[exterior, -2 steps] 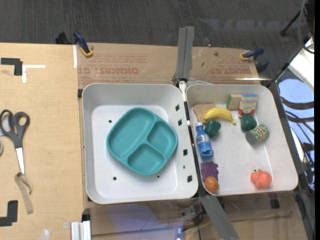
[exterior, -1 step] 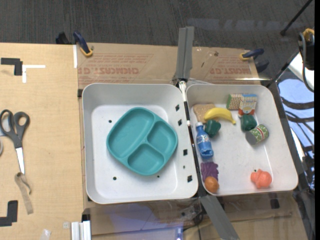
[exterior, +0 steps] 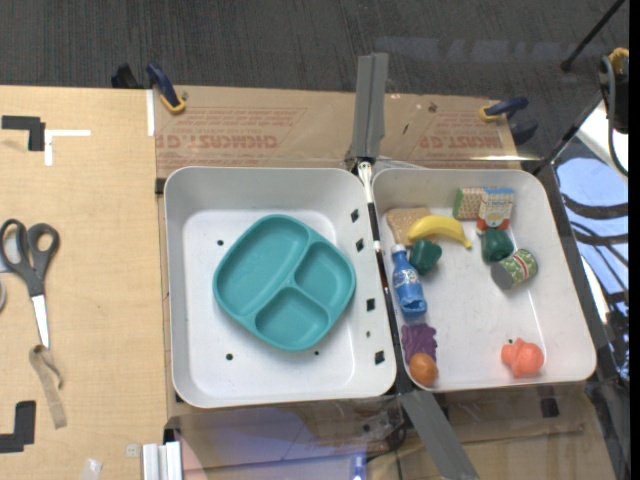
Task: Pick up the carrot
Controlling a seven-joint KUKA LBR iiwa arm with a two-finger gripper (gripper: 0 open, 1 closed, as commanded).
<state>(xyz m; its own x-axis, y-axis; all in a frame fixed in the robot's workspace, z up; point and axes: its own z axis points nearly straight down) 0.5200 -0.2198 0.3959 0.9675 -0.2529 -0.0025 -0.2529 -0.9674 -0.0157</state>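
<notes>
Camera view: both white bins are sitting side by side. The left bin (exterior: pixel 180 298) is holding just a teal divided plate (exterior: pixel 286 283), and all the toy food is lying in the right bin (exterior: pixel 572 308).

What I'm reading as the carrot (exterior: pixel 522 358) is the stubby orange piece lying near the front right corner of that bin, with bare floor all around it. Not 100% sure though, because there's another small orange thing (exterior: pixel 424 369) tucked in the front left corner, touching a purple toy (exterior: pixel 418 340), and it's too small to call.

A banana (exterior: pixel 440 229), a blue bottle (exterior: pixel 407 284) and a few green bits are crowding the back half, well apart from the carrot.

Honestly can't tell what state the gripper is in from this picture, so I'm not guessing.

My read is that the job is sitting at the very first step, with the approach not yet made and the carrot resting untouched. The next move is calling for the arm to come in from the right, line up over that front corner and drop straight down. The bin wall nearby is looking like the main thing to watch.
</notes>
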